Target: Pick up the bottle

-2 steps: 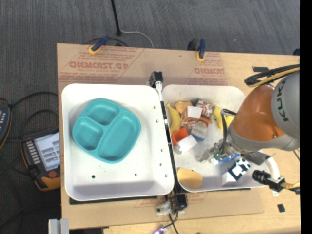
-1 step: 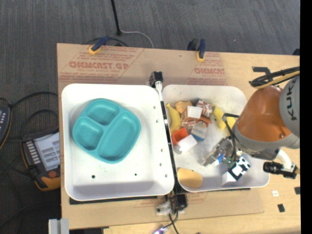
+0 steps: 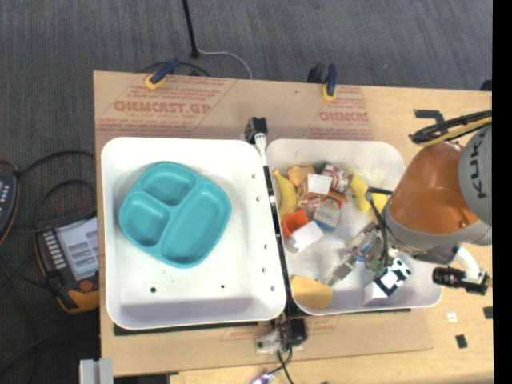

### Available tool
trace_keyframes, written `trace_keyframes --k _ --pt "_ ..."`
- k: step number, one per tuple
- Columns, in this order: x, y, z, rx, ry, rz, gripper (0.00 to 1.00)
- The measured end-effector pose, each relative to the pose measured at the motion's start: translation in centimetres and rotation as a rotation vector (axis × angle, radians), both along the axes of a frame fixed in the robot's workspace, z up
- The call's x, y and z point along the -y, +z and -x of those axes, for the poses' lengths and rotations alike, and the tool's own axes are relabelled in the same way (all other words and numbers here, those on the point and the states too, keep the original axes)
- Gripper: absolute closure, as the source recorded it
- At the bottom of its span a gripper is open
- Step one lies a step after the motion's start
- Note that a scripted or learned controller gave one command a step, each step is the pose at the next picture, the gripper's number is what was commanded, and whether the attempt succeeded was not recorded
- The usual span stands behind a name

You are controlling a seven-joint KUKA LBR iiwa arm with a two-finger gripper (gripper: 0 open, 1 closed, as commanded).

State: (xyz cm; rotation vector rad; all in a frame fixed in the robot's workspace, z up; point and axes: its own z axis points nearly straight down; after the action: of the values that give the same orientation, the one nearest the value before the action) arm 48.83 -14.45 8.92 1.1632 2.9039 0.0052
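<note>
Among the clutter in the right bin (image 3: 382, 152) lies a small bottle (image 3: 326, 213) with a pale body, a blue label and an orange end, on its side near the bin's middle. My gripper (image 3: 350, 266) hangs low over the bin's front half, under the grey wrist and its orange band (image 3: 428, 194). It is below and to the right of the bottle and apart from it. Nothing shows in its grasp.
Around the bottle lie a banana (image 3: 282, 194), a red cup (image 3: 294, 224), a white box (image 3: 318, 184) and a yellow piece (image 3: 360, 190). A tan round item (image 3: 310, 293) and a black-and-white cube (image 3: 392, 277) sit at the bin's front. The left bin (image 3: 128, 294) holds a teal divided plate (image 3: 176, 213).
</note>
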Motion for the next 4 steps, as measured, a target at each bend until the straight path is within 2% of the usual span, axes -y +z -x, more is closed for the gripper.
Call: trace_keyframes --k 1,2,3,4 --pt "7.8 0.0 -1.0 -0.004 -0.015 -0.001 0.0" --pt "0.4 0.6 0.5 -0.015 -0.265 -0.004 0.0" --pt "-3.8 0.0 -0.2 0.001 -0.439 0.0 0.0" --pt "-3.7 0.0 0.0 0.002 -0.516 -0.008 0.0"
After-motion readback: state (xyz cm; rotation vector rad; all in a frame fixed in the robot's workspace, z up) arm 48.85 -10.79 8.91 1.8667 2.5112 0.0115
